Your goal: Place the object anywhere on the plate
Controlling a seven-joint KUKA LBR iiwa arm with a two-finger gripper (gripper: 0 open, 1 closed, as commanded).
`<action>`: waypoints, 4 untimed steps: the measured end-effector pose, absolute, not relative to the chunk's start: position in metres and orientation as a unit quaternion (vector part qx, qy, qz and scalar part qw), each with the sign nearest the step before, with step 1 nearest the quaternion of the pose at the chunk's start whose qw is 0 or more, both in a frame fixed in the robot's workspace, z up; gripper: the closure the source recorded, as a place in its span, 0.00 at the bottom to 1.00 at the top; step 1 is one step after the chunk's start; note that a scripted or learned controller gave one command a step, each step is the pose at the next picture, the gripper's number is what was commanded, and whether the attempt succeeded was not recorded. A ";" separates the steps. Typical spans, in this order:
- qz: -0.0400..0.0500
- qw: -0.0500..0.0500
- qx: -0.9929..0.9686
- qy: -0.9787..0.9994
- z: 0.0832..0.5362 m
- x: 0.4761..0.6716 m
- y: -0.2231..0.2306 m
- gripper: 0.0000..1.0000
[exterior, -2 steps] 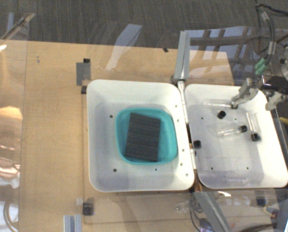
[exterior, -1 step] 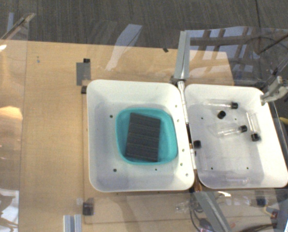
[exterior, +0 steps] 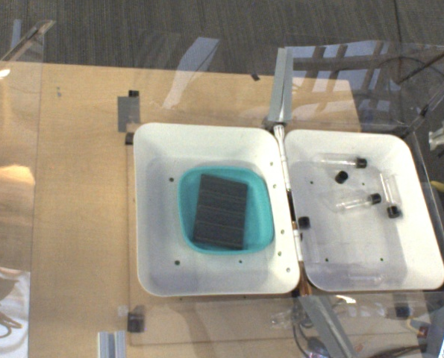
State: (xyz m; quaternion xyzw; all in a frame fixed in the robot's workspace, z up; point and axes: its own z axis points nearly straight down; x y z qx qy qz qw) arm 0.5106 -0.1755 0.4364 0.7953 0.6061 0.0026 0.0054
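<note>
Now: two bins, gripper state cannot be told.
Left bin (exterior: 151,200) holds one teal plate (exterior: 188,222); one dark grey ribbed block (exterior: 221,212), the task's object, lies flat on the plate, within its rim. Right bin (exterior: 423,237) holds what look like three clear tubes (exterior: 350,203) and five small black caps (exterior: 341,176), scattered in its upper half; exact tube count is uncertain.

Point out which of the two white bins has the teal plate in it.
The left bin: it holds the teal plate with a dark ribbed block on it. The right bin holds small clear black-capped vials.
</note>
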 end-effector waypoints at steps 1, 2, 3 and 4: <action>0.003 0.005 0.848 0.531 0.436 0.498 -0.198 0.00; 0.003 0.004 0.887 0.461 0.436 0.489 -0.197 0.00; 0.003 0.004 0.907 0.421 0.436 0.579 -0.189 0.00; 0.003 0.003 0.919 0.395 0.436 0.530 -0.194 0.00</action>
